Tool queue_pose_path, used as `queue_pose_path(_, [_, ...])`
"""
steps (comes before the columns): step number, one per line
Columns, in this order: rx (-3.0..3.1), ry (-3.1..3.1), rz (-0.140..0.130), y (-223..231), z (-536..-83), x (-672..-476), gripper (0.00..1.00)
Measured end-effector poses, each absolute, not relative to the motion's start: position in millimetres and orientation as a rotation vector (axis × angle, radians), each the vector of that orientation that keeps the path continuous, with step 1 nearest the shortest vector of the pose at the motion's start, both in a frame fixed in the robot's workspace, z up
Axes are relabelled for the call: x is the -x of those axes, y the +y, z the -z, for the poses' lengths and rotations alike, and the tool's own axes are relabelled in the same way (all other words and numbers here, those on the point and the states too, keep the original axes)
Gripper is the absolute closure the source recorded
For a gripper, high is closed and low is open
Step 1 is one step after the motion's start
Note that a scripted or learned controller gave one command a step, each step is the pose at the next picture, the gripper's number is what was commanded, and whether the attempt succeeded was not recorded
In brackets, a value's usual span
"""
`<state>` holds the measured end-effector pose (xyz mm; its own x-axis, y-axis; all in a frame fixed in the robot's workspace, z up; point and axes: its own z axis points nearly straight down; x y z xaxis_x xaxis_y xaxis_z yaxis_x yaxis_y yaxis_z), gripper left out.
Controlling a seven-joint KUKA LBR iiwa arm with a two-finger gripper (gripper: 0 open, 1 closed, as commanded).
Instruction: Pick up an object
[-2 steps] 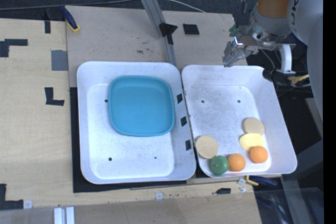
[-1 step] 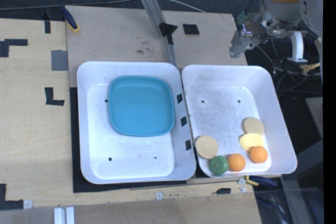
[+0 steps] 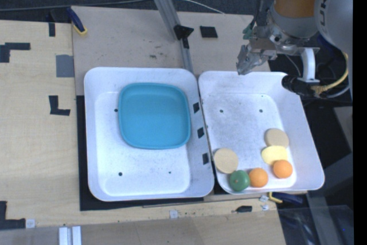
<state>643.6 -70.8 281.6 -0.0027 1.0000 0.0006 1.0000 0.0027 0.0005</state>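
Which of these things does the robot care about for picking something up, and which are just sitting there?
For the job:
gripper
green ball
two orange balls
yellow piece
two tan discs
right bin

Just sitting there:
blue plate
left bin

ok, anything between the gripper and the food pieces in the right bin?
Nothing visible. The gripper hangs over the right white bin's far rim; bare bin floor separates it from the round tan, yellow, orange and green pieces clustered at the near edge.

A plate (image 3: 153,115) is lying in the left bin (image 3: 103,181); six small food pieces are clustering at the lower right of the right bin (image 3: 246,106).
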Motion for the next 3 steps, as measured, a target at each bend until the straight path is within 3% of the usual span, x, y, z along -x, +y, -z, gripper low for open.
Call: queue_pose_path(3, [2.215, -2.225, -0.002, 77.7, -228.2, -573.4, 1.0])
